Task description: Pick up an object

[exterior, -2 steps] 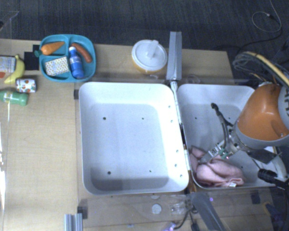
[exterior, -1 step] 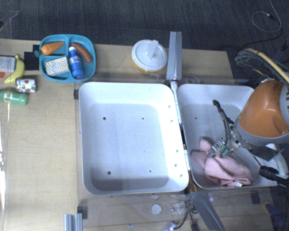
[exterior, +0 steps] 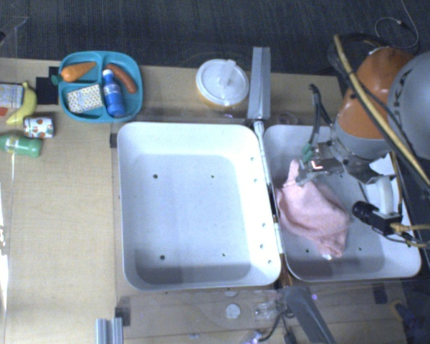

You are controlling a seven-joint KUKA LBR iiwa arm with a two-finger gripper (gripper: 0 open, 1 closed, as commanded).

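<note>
Pincer [exterior: 309,160] sits low in the right bin [exterior: 405,260], right at the top corner of the pink cloth [exterior: 312,213], which looks bunched up toward it. Can't tell from this angle if it's apart or together, tbh. Cloth lies crumpled on the bin's left half, close to the wall btwn the bins. My worry: it only nips a thin fold, so the fabric slides out on the lift, or the trailing end drags and snags on that wall. Left bin [exterior: 186,206] offers no backup target imo. Cup [exterior: 222,83] and snack tray [exterior: 132,77] are well apart, out on the bench.
</note>
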